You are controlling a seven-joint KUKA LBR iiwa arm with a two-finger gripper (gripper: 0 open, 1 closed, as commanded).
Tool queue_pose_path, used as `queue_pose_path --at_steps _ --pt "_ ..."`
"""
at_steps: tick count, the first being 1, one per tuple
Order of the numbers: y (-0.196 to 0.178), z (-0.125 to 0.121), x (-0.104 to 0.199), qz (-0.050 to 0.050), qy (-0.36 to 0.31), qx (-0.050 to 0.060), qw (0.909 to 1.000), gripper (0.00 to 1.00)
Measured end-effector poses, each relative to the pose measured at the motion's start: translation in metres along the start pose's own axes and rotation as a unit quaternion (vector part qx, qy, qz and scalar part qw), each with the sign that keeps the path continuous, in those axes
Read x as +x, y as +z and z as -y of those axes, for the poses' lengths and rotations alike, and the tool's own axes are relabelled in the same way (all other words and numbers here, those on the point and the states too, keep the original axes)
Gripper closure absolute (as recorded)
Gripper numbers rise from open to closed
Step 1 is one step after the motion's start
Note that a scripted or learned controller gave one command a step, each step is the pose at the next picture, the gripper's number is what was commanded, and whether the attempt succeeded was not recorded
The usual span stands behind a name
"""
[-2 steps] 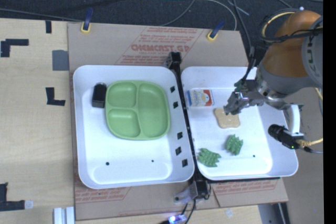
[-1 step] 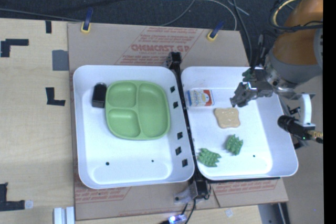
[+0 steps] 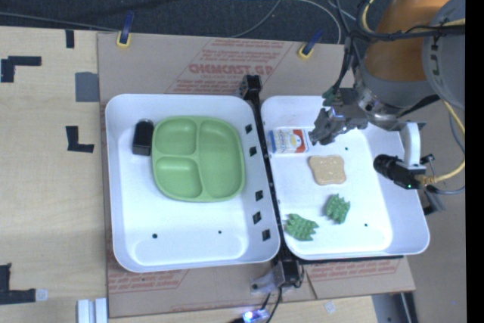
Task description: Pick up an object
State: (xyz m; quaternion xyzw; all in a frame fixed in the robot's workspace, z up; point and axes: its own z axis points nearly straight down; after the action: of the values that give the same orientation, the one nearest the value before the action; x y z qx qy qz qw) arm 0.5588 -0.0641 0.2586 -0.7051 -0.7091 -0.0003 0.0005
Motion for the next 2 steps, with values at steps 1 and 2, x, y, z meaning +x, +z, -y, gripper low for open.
queue_pose_path --at_steps 1,2 --pt "0.005 -0.018 0.057 0.000 -0.001 0.000 1.0000 1.00" --pt "0.025 -0.047 0.106 0.001 0.000 0.001 1.0000 1.00"
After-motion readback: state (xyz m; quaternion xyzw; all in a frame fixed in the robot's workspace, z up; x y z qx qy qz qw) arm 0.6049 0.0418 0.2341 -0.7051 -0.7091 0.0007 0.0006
